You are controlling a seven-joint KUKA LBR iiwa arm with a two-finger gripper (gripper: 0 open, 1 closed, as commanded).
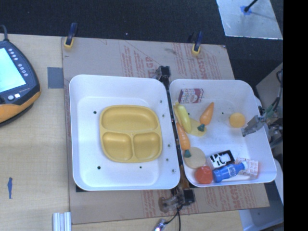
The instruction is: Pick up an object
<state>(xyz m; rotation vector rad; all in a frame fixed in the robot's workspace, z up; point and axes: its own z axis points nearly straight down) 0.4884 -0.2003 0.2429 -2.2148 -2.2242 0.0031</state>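
The right bin point(219, 87) holds several small objects. An orange ball point(237, 120) lies near its right wall. A carrot point(207, 113) and a yellow banana point(183, 117) sit at mid-left, with a pink-and-white carton point(191, 96) behind them. Along the left wall lies a second carrot point(183, 137). At the front are a tan disc point(194, 158), a red tomato point(203, 175), a blue bottle point(228, 172) and a black-and-white piece point(221, 157). My gripper point(252, 126) hangs over the bin's right rim, just right of the ball, touching nothing that I can see.
The left bin point(82, 129) carries a yellow divided plate point(130, 132). A small wrapped packet point(251, 166) lies in the right bin's front right corner. A teach pendant point(14, 83) rests on the bench at far left. Clamps point(70, 35) hold the cardboard sheet under the bins.
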